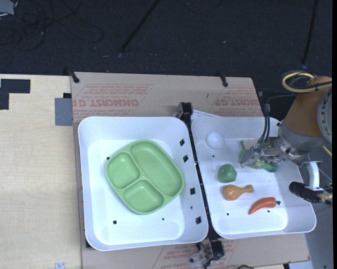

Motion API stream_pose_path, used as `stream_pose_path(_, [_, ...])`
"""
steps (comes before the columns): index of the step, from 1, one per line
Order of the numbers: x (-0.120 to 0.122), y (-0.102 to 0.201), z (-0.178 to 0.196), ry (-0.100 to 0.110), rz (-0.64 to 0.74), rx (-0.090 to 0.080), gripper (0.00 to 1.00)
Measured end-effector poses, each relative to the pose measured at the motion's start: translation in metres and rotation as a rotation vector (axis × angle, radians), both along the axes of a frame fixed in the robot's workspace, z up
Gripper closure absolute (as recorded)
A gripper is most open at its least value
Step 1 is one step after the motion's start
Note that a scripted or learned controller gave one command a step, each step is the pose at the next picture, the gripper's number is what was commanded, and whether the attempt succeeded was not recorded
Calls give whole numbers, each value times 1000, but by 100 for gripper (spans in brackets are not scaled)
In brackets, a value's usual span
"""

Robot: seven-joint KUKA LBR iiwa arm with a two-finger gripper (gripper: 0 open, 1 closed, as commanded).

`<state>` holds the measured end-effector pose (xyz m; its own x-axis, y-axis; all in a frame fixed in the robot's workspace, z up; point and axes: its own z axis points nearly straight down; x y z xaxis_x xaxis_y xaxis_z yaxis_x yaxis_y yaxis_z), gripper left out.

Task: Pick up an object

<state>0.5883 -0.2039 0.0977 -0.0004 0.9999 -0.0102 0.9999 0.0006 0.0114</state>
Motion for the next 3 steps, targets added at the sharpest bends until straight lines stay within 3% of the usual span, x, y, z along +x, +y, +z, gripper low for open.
stream_pose_path(1, [2, -3, 15, -7, -2, -4, 100])
stream_pose_path(2, [2, -9, 78, 8, -3, 9, 100])
stream_pose_path(3, [1, -9, 142, 6, 1, 8, 100])
